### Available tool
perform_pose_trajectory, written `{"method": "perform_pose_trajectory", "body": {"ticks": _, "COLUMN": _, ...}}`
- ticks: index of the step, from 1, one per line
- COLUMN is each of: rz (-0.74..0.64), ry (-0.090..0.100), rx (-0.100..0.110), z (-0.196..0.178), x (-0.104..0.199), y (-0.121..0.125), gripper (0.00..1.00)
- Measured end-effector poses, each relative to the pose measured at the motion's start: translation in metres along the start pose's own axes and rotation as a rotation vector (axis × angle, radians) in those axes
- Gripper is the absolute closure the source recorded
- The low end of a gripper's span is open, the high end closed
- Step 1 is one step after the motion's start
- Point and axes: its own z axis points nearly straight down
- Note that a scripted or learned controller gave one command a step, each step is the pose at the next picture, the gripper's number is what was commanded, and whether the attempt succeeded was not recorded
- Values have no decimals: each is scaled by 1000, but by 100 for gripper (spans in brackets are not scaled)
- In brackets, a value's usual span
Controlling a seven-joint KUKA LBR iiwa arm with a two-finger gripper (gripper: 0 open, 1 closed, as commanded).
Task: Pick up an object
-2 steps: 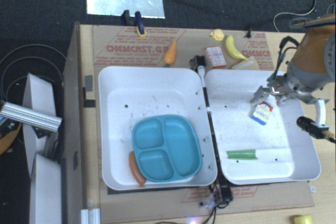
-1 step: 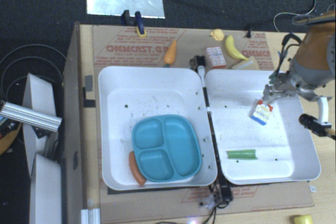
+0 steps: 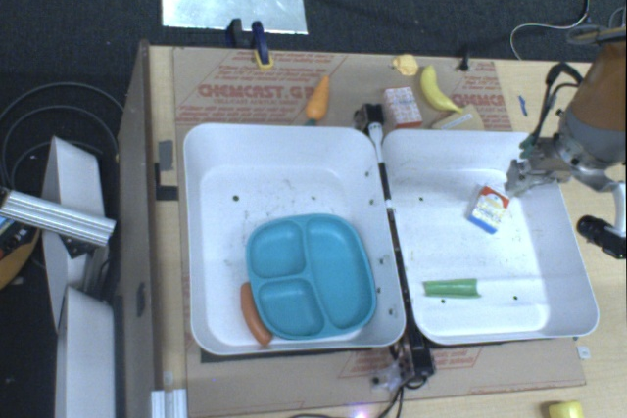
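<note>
In the right bin (image 3: 549,308) lie a small white, red and blue carton (image 3: 489,209) and a flat green piece (image 3: 451,288) nearer the front. My gripper (image 3: 519,177) hangs over the right bin's far right part, just right of and above the carton; nothing shows between its fingers. The left bin (image 3: 211,201) holds a blue divided tray (image 3: 310,275) with an orange sausage-like piece (image 3: 255,313) beside its front left corner.
Behind the bins on the cardboard lie a carrot (image 3: 317,99), a small box (image 3: 403,106), a banana (image 3: 436,90) and a yellow bit (image 3: 405,65). A black clamp (image 3: 374,120) sits at the bins' shared far corner. The arm (image 3: 600,108) fills the right edge.
</note>
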Motion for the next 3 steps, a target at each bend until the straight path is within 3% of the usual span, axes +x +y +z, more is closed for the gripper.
{"method": "perform_pose_trajectory", "body": {"ticks": 1, "rz": -4, "ry": -1, "rx": -3, "z": -41, "x": -5, "y": 14, "gripper": 100}}
{"method": "perform_pose_trajectory", "body": {"ticks": 3, "rz": -6, "ry": 0, "rx": -4, "z": -109, "x": 27, "y": 38, "gripper": 100}}
